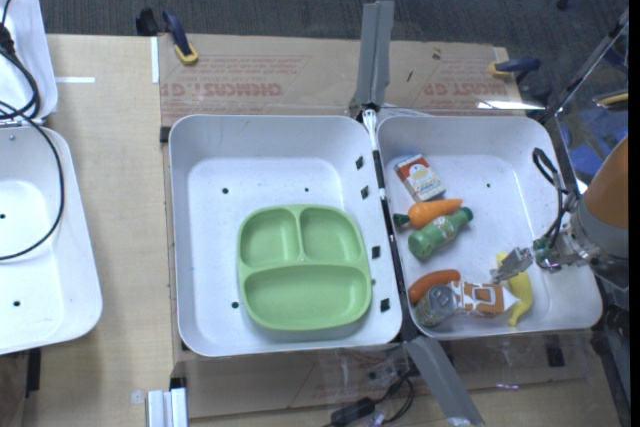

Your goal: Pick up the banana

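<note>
Hovering just beside the banana (520, 296), the gripper (512, 264), whose state I cannot tell, should descend squarely over its middle, avoiding the neighbouring carton (470, 299).

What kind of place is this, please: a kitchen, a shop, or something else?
Probably a robot laboratory test bench, not a kitchen. Two white bins sit on cardboard held by clamps, one holds toy food such as a banana, and a pincer reaches in beside it.

Bright, even overhead light (soft shadows, slight glare on the white bins (200, 155)), mildly grainy.
</note>
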`<move>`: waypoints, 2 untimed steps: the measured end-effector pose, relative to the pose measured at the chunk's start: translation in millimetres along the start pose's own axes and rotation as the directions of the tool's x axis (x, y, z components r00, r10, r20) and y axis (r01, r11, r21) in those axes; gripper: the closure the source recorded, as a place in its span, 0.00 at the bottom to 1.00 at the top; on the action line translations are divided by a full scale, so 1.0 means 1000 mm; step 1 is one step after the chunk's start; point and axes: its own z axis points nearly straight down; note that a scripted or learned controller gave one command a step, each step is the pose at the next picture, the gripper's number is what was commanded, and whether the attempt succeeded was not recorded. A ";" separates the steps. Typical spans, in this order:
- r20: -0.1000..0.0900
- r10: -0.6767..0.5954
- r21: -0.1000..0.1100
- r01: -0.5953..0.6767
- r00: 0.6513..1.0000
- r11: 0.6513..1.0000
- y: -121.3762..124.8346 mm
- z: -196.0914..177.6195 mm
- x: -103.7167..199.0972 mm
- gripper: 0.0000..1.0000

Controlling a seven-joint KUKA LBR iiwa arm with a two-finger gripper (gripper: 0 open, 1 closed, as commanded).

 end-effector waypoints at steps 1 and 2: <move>0.001 0.004 0.000 -0.004 1.000 1.000 0.000 -0.009 -0.001 1.00; 0.005 0.001 -0.002 -0.001 1.000 1.000 0.090 -0.120 0.040 1.00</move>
